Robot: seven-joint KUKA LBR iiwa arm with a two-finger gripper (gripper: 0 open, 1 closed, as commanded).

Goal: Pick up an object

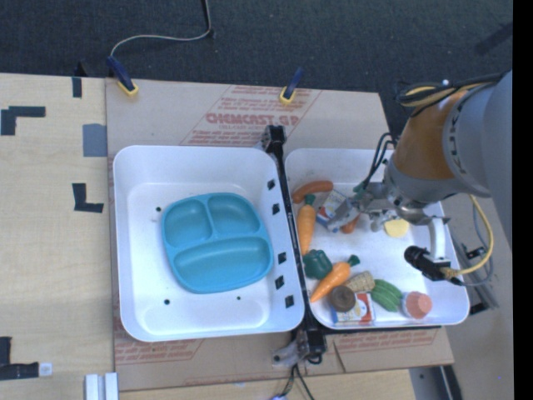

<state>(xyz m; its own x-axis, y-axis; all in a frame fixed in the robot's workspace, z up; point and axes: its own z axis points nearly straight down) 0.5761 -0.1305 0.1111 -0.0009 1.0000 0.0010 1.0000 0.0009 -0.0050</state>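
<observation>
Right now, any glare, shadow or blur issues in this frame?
Camera view: even, soft light; mild washout on the white right bin; the arm shades the area around the gripper, which looks soft; the blue tray in the left bin reads sharp.

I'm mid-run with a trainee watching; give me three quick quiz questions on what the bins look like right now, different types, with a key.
1. True or false: the blue divided plate lies in the left bin.
2. Multiple choice: where is the gripper? A) above the left bin B) above the right bin, near its far end C) off the bench.
3. Fill in: the toy carrot in the right bin lies next to the dark green ____.

Key: 1 true; 2 B; 3 pepper.
</observation>
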